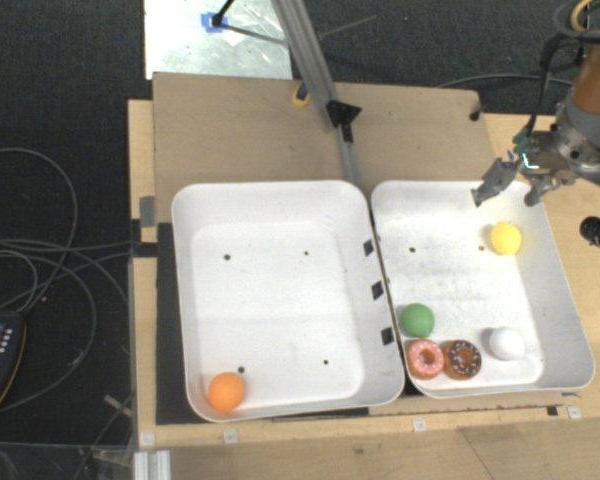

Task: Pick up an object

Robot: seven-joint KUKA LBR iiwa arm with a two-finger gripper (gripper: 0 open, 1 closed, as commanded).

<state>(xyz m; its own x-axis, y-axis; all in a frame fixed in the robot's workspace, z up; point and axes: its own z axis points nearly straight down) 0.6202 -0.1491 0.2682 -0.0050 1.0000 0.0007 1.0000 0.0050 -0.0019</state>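
Step in hand, as I judge it: approach, before any grasp. The pincer (512,183) hangs above the upper edge of the right bin (450,268), fingers (488,185) spread apart, nothing between them.

Nearest candidate: yellow ball (505,238), lying just toward 6 o'clock from the pincer, apart from everything else in that bin.

Next move likely calls for a short shift toward 6 o'clock, then a straight descent with the fingers straddling the ball. A round thing may roll off if the closing is off-centre.

Count, right bin: one yellow ball, one green ball (416,319), one white ball (505,343), two doughnuts: pink (425,358) and brown (463,359), touching, along the 6 o'clock wall.

Left bin (270,268): one orange ball (225,391), at the 7 o'clock corner.

Both bins sit side by side on the tabletop (240,128).
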